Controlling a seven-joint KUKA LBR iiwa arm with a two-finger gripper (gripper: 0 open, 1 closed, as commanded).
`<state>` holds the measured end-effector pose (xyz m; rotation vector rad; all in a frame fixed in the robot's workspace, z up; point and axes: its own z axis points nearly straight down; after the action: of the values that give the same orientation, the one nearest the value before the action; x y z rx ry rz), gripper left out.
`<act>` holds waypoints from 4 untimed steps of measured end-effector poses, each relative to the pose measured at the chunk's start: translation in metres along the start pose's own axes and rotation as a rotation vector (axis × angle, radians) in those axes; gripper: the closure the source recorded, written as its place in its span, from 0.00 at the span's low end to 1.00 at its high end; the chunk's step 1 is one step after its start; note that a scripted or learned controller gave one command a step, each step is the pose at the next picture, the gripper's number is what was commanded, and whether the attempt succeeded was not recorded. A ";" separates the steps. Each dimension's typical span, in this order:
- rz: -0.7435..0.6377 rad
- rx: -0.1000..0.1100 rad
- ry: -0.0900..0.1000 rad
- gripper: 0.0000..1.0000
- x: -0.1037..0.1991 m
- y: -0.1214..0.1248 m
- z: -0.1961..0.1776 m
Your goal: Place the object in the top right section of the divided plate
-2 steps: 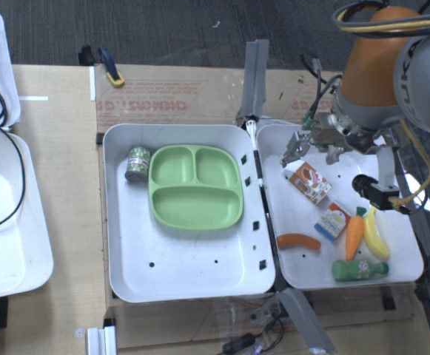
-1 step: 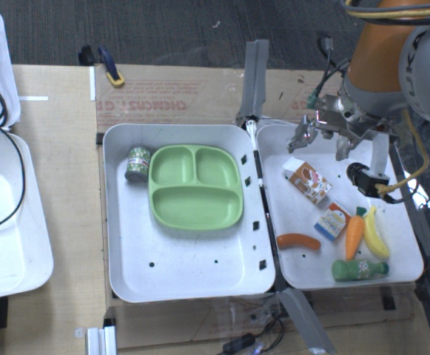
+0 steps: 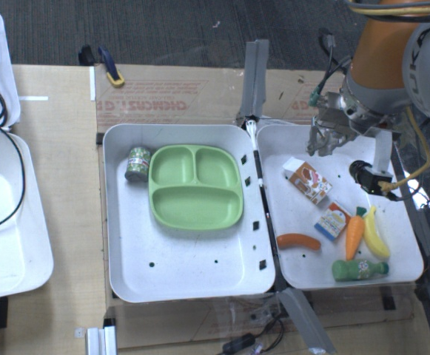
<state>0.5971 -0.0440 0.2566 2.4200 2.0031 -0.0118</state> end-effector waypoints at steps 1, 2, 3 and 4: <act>-0.443 -0.003 0.003 1.00 0.050 0.012 0.037; -0.472 -0.005 0.002 1.00 0.045 0.055 0.061; -0.547 -0.005 0.003 1.00 0.108 0.012 0.064; -0.511 -0.007 0.003 1.00 0.105 0.044 0.036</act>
<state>0.6592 0.0509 0.2203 1.8338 2.5488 -0.0013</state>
